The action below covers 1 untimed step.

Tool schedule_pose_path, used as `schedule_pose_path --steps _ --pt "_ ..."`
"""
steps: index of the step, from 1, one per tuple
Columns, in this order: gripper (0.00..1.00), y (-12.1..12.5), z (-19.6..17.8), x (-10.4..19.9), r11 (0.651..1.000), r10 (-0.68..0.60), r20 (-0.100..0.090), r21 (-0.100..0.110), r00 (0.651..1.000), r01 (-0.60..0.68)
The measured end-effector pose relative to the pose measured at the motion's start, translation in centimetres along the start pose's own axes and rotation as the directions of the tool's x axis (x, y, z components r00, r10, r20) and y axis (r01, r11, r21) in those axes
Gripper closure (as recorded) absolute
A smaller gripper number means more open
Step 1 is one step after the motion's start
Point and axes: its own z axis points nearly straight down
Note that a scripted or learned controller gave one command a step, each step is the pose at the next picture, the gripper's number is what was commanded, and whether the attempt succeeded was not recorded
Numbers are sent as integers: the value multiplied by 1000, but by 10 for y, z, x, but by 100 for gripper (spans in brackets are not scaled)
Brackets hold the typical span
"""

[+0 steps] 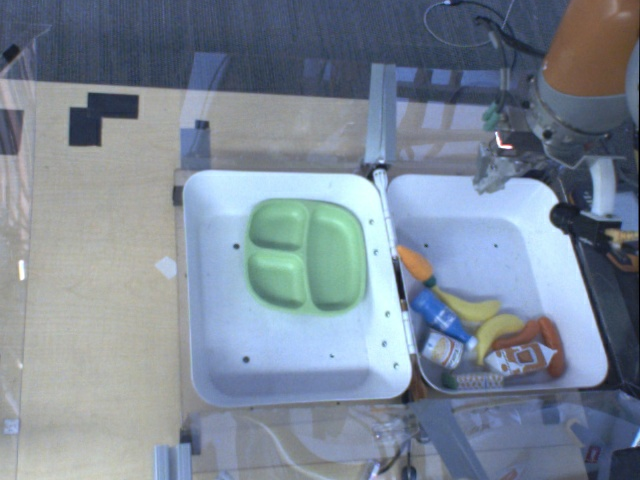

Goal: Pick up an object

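Looking down at a slant on a pale wooden bench (100, 268) with two white bins side by side, split by a metal rail (378, 118) running away toward the far edge. In the left bin (215, 368), a green tray (305, 255) with three compartments, lying flat near the middle, clear of all four walls. In the right bin (480, 218), a cluster of small things crowded into the near half. Nearest the rail, a carrot (414, 263), orange with a green tip, lying alone by the left wall. Just below it, a blue bottle (441, 315), on its side, touching a yellow banana (472, 306) to its right. Below that, a second banana (497, 333), curved, resting against the first. At the near left corner, a small can (441, 350), tipped over, just beside the blue bottle. Along the near wall, an orange bottle (525, 358) with a white label, lying flat and pressed up to the second banana. Up at the far right, the grey arm (590, 118) with its orange band (598, 28), reaching in over the far rim of the right bin. Below it the gripper (497, 175), hanging over the far edge of that bin, well apart from the cluster and touching none of it. Cannot tell how wide the gripper stands; too small and blurred to judge. Nothing seen held. Behind the arm, loops of thin cable (470, 13) over the dark floor. On the bench at far left, a black stepped mark (100, 116).
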Motion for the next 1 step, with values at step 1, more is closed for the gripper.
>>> schedule_pose_path --steps 1 --pt "100 64 37 63 997 72 -1 0 997 -72"
